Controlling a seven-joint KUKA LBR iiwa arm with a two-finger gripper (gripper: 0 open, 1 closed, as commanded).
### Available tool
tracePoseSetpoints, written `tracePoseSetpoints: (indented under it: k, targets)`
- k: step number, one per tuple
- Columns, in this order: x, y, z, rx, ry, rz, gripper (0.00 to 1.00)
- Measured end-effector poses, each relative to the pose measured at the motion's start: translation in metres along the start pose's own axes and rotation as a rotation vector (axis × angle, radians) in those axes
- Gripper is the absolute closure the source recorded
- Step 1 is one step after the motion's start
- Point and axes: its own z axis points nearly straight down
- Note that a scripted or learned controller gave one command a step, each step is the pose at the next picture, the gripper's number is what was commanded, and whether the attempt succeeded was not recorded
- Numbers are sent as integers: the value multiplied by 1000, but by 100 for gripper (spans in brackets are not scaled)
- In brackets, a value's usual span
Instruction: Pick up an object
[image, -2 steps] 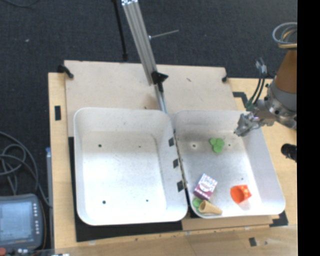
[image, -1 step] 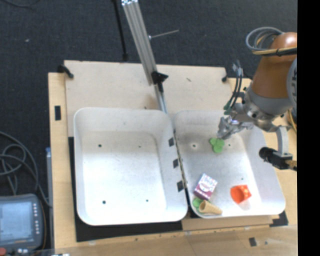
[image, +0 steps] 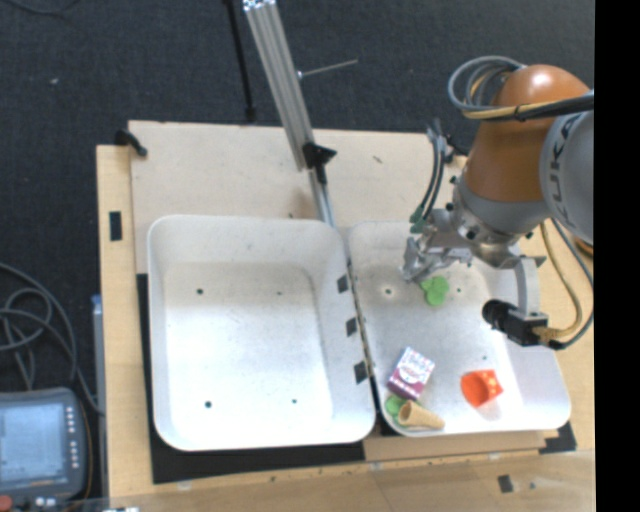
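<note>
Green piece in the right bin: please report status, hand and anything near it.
Hand low in right bin, directly above green piece. Grasp not confirmed. Purple box, orange cup, cone lie apart, nearer front.

One fixed camera looks down at a slant on both bins (image: 250, 320) from above the bench (image: 220, 170).

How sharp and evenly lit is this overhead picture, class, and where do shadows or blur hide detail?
Camera view: soft, even light; the right bin looks bright white, without harsh glare. The gripper is slightly blurred, casting faint shadow beside the green object. The purple box and orange object read clearly, though fine print is unresolved.
</note>
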Motion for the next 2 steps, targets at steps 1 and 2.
tracePoseSetpoints:
  k: [1,2]
  targets:
    - [48,7,9,3,-1,1,100]
    - [97,-10,10,2,0,1,100]
